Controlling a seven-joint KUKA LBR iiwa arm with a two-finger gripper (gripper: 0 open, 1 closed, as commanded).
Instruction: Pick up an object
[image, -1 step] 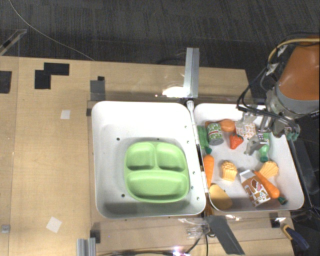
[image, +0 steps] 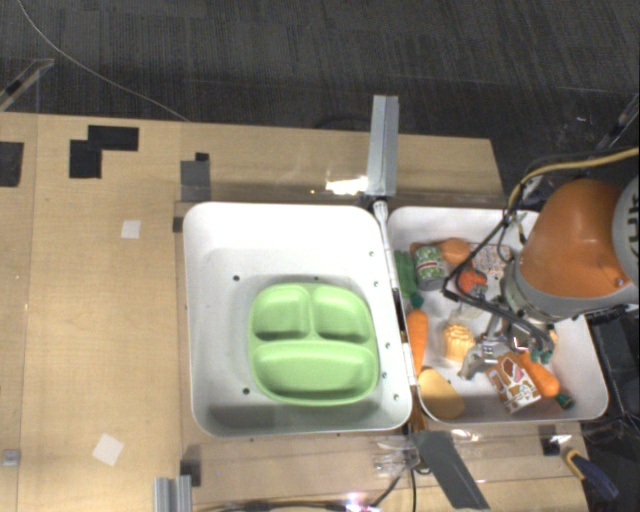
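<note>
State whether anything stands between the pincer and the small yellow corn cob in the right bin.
Nothing visible does. The pincer hangs just right of the small yellow corn cob, bare white bin floor between them. The orange plastic carrot lies on the cob's far side.

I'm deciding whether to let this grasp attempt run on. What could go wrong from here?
The right bin is crowded: the hand sits low among a corn piece, a carrot and a small carton, so it may nudge neighbours or catch two items. Cables hanging over the toys could snag.
</note>
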